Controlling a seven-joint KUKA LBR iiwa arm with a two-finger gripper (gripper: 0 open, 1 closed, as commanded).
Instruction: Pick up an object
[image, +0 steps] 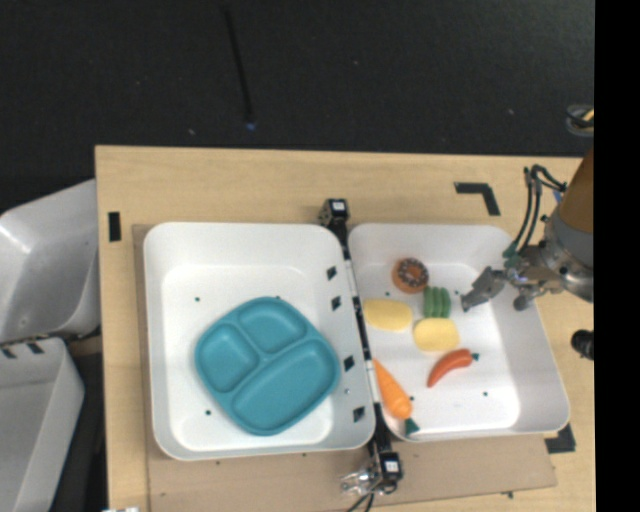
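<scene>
Six toy foods (437, 334) lie beside the end effector (492, 290).

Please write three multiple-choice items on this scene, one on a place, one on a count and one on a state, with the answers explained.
1. Where does the blue divided plate lie?
A. In the left bin
B. In the right bin
C. On the bare bench

2. How many yellow toy pieces lie in the right bin?
A. None
B. Two
C. Four

3. What is between the fingers of the gripper?
A. The carrot
B. The doughnut
C. Nothing

Answers:
1. A: the plate rests on the floor of the left bin.
2. B: one yellow piece and another lie close together.
3. C: the gripper hangs over the right bin's upper right part with no toy in it; the carrot and the doughnut lie on the bin floor.
</scene>
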